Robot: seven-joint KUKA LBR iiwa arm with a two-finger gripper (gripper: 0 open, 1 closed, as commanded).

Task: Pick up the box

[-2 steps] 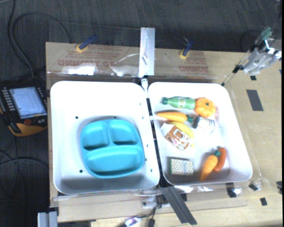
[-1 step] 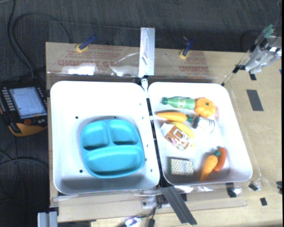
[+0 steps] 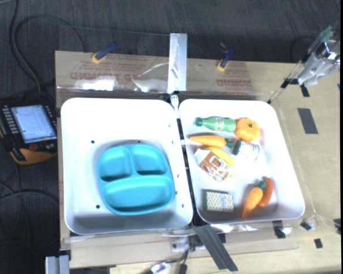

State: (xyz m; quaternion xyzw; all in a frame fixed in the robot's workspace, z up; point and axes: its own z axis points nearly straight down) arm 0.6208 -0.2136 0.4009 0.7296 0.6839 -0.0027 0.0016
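Observation:
A small flat box with a speckled green and tan face lies near the front edge of the right bin. A second, white box with orange print lies tilted in the middle of that bin, just below a banana. Both boxes rest on the bin floor with nothing touching them from above.
The right bin also holds a green bottle, an orange fruit, a clear crumpled item and two carrots right of the speckled box. In the left bin lies a blue divided plate. A tablet lies off the bench's left.

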